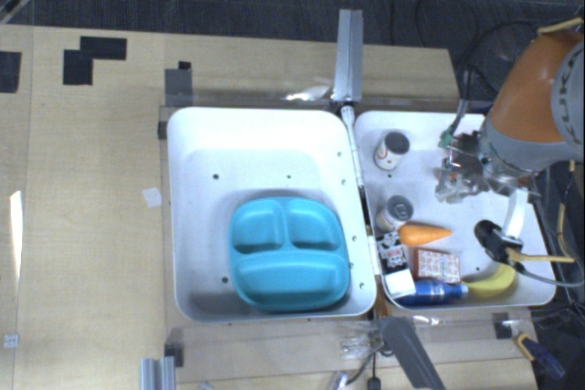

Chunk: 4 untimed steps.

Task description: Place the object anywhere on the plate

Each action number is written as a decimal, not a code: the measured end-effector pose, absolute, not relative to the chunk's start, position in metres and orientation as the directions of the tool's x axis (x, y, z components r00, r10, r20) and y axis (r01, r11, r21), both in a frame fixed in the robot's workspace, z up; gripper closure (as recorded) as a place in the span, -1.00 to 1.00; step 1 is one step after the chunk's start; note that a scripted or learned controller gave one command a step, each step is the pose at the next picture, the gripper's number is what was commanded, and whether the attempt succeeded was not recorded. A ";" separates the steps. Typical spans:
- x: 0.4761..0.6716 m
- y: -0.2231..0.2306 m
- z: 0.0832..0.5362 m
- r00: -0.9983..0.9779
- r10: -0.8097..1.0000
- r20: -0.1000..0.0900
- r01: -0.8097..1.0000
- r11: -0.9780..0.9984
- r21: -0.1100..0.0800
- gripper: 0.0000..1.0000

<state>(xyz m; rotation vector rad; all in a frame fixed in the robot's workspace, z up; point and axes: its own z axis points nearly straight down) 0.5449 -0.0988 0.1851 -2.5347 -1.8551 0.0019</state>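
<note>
Claw (454,181) hovers in right bin, plate (289,252) well left.

The plate (290,253) lies in the left bin (196,196), toward its 6 o'clock wall. In the right bin (420,128), the carrot (425,234) sits mid-floor; at its 6 o'clock the box (437,266), then the bottle (430,292); the banana (494,280) at 4.
</note>
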 end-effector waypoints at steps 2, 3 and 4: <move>0.550 0.006 0.207 -0.062 0.998 0.001 0.998 0.062 -0.001 1.00; 0.510 0.069 0.204 -0.072 0.997 0.000 0.997 0.072 -0.003 1.00; 0.487 0.075 0.229 0.182 0.983 0.000 0.983 -0.182 -0.001 1.00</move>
